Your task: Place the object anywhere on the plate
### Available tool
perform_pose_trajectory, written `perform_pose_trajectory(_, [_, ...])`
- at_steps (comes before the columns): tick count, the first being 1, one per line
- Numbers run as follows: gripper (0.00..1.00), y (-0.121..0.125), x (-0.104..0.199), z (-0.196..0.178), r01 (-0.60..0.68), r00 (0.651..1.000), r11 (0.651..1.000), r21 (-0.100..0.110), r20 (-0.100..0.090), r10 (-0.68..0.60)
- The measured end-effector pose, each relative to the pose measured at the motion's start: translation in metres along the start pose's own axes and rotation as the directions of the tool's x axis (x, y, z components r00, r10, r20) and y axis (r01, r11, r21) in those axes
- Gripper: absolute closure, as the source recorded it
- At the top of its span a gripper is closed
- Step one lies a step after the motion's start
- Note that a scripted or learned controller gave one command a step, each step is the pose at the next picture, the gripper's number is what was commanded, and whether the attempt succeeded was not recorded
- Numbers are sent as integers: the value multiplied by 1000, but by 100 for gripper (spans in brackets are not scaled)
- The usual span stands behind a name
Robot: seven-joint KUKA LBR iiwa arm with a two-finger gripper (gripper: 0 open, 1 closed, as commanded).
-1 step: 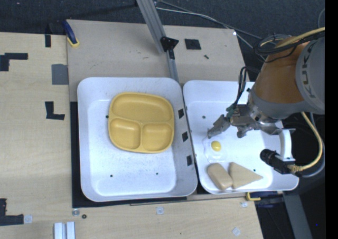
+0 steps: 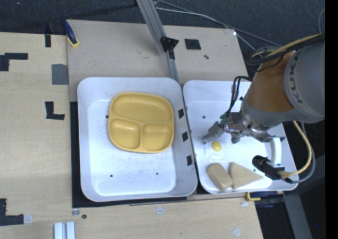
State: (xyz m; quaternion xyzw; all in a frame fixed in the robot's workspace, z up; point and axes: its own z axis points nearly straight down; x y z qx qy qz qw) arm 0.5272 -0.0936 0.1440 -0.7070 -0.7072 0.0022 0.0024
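Yellow object (image 2: 216,146) (small) — just below end effector (image 2: 212,135) — unheld.

The arm (image 2: 303,82) is grey with a broad orange band, black lettering on its side, and yellow and black cables alongside.

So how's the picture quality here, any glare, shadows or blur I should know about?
Camera view: even, soft lighting, mild glare on the white bins; faint shadow under the yellow plate; the hand looks slightly soft, its small parts hard to resolve.
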Motion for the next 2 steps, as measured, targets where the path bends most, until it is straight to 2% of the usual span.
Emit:
perform_pose_trajectory(1, [0, 0, 1, 53, 1, 1000, 1000, -4, 1, -1])
perform_pose_trajectory(2, [100, 2, -1, 37, 0, 1000, 1000, -11, 3, 0])
